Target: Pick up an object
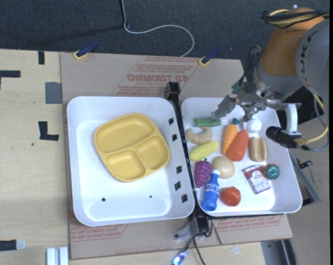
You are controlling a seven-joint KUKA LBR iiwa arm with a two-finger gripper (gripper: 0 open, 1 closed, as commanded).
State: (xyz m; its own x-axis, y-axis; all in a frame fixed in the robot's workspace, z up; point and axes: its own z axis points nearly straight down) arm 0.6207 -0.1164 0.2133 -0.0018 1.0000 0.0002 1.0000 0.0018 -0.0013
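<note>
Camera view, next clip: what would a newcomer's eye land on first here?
Probably the yellow divided tray, lying alone in the left bin. Next, the right bin, crowded with toy food: a carrot, corn cob, purple grapes and a blue bottle. The gripper hovers open over that bin's far edge, holding nothing.

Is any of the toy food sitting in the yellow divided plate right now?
No. The yellow divided plate lies in the left bin with nothing in its compartments; the toy food, like the corn, is in the right bin.
</note>
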